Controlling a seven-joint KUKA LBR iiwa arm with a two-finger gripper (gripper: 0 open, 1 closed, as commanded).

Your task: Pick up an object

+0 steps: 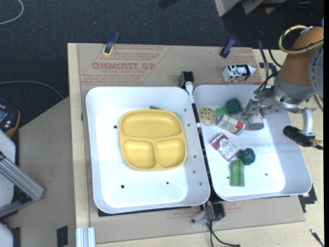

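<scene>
Hovering low in the right bin [288, 181], our end effector [254, 118] sits just beside the small can [230, 124] and green toy [234, 106], nothing visibly lifted yet, so we judge the pick not yet done.

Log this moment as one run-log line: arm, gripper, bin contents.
arm: over right bin | gripper: low at far end, beside small can | grasp: unconfirmed | left bin: yellow tray
</scene>
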